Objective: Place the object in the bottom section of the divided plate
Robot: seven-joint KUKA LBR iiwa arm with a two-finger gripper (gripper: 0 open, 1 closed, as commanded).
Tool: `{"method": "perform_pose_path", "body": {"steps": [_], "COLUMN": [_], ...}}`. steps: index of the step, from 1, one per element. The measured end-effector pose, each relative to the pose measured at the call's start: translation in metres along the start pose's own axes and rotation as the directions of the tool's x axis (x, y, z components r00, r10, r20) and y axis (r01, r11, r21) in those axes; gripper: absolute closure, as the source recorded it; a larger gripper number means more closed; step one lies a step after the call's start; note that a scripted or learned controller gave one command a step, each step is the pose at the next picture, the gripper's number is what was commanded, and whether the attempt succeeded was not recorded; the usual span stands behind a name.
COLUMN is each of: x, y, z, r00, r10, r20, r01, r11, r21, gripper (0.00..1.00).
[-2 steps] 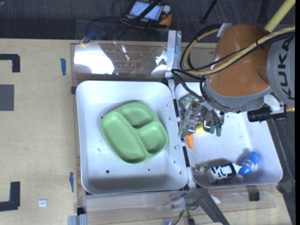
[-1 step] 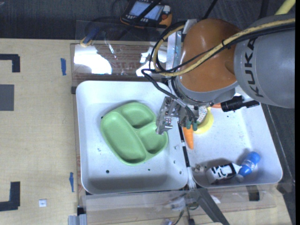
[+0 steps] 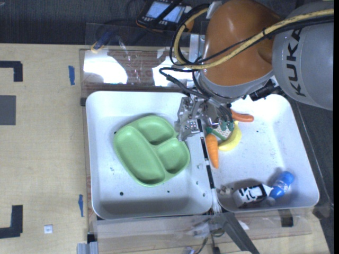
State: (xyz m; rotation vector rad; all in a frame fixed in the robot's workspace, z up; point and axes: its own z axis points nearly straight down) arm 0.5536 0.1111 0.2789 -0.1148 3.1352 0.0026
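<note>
Down at the front of the right bin (image 3: 304, 142) lies a small bottle (image 3: 262, 190) with a blue cap. Going from the left, a green divided plate (image 3: 152, 150) sits in the left bin (image 3: 100, 157). Above the wall between the bins hangs the gripper (image 3: 197, 125); whether its fingers are spread or closed cannot be made out. Just right of it, an orange carrot (image 3: 212, 150) lies touching a yellow banana (image 3: 232, 139), with another carrot (image 3: 242, 117) beyond.
</note>
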Motion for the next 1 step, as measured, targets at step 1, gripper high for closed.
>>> {"method": "perform_pose_path", "body": {"steps": [1], "x": [0.0288], "y": [-0.103], "z": [-0.0517], "r00": [0.969], "r10": [-0.248], "r20": [0.001], "r01": [0.248], "r11": [0.969], "r21": [0.0], "gripper": [1.0]}}
